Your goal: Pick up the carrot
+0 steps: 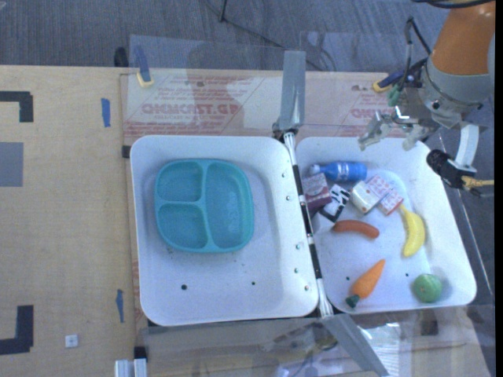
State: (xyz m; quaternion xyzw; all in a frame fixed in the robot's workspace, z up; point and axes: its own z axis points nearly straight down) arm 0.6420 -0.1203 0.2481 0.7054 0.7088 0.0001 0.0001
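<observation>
The carrot (368, 280), orange with a green stub at its lower left end, lies slantwise near the front edge of the right bin (456, 250). My gripper (392, 134) hangs over the far rim of that bin, well above and behind the carrot. Its fingers are spread open with nothing between them. The arm's orange band sits at the upper right corner.
In the right bin lie a blue bottle (339, 170), a dark packet (318, 193), small boxes (374, 195), a red sausage (355, 228), a banana (413, 232) and a green fruit (427, 287). A teal divided plate (204, 205) sits in the left bin (236, 289).
</observation>
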